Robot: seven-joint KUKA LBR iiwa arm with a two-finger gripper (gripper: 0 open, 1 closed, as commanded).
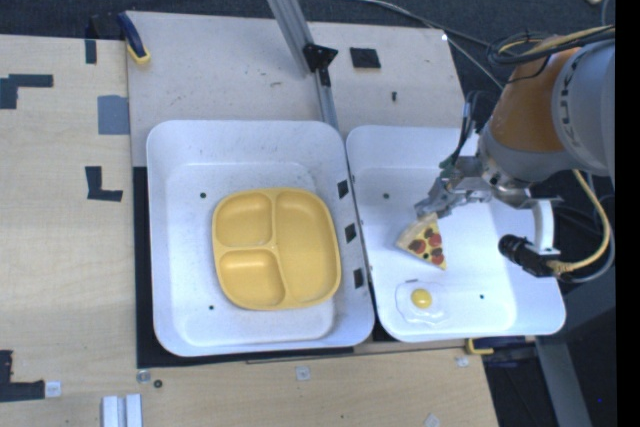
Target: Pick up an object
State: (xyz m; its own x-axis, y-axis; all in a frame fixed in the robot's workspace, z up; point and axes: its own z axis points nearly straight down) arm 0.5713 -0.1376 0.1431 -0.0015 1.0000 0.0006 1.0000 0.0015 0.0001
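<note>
- the gripper [432, 206] is hovering in the right bin [520, 315], and i cannot tell how it is set.
- the pizza slice [424, 242] is lying just below it, its long axis slanting down-right.
- the fried egg [420, 301] is sitting farther toward the near rim.

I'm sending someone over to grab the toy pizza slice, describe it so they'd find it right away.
Go to the right white bin, the one the gripper reaches into. The pizza slice lies near its middle, just below the gripper. It is a tan wedge with red spots, unlike the white fried egg beneath it.
</note>
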